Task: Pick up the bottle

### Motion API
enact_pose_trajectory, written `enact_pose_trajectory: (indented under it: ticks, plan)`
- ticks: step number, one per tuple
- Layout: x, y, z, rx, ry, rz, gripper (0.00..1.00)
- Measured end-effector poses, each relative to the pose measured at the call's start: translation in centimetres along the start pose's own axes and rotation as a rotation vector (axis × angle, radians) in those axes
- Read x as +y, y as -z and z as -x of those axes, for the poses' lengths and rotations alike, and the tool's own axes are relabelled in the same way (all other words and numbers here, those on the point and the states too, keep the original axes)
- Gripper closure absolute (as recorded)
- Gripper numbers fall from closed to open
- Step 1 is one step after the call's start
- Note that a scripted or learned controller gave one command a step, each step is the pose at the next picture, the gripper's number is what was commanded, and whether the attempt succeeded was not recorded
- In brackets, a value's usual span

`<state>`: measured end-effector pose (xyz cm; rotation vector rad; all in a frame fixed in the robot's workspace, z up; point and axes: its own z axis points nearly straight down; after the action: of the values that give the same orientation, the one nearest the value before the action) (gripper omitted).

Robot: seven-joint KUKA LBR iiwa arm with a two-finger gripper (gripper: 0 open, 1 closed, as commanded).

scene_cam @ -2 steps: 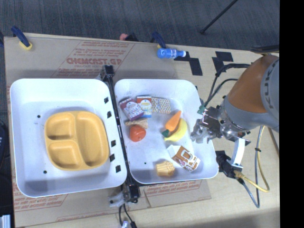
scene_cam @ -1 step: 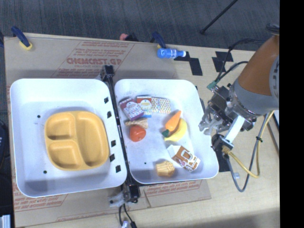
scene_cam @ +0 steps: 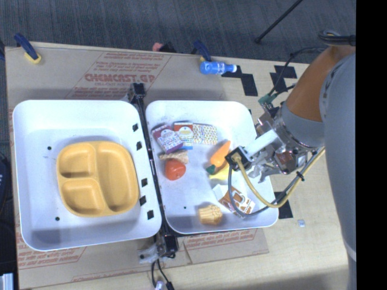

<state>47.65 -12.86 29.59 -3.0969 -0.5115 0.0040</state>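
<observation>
A small bottle (scene_cam: 215, 68) with a blue label lies on its side on the cardboard behind the right bin (scene_cam: 257, 219), outside both bins. The gripper (scene_cam: 264, 168) hangs over the right rim of the right bin, well in front of and to the right of the bottle. Nothing shows between its tips. The grey arm with its orange band (scene_cam: 311, 89) reaches in from the right.
The right bin holds snack packets (scene_cam: 184, 135), a red tomato (scene_cam: 175, 170), an orange carrot (scene_cam: 219, 153), a waffle-like piece (scene_cam: 210, 214) and a printed packet (scene_cam: 237, 202). A yellow divided plate (scene_cam: 97, 177) lies in the left bin (scene_cam: 30, 119). Blue clamps (scene_cam: 27, 47) grip the back edge.
</observation>
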Motion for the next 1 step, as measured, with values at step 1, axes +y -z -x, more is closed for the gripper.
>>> enact_pose_trajectory:
  ticks: [1]
  plan:
    - [2.29, -1.29, 0.86, -0.003, -0.115, -0.004, 1.00]
